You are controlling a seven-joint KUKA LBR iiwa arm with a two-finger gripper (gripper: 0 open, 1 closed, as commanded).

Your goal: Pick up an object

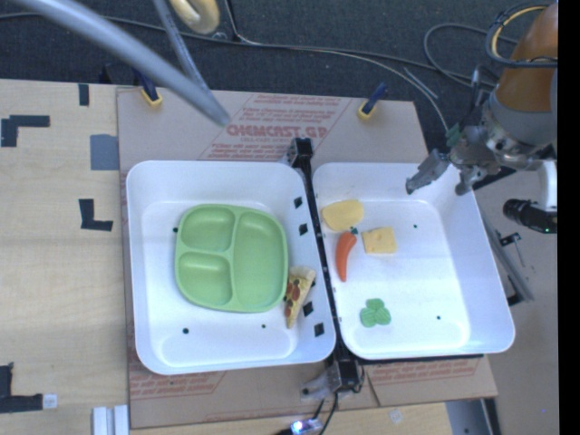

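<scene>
The gripper hangs with jaws spread and nothing between them, above the right bin's far rim; the cheese wedge lies below-left of them, within reach.

Two white bins sit side by side on the bench. The left bin holds a green divided plate with a pizza slice leaning at its right edge. The right bin holds four small things — a yellow piece, a cheese wedge, an orange carrot, a green broccoli. The gripper hangs over the right bin's far rim, jaws spread, nothing between them.
</scene>
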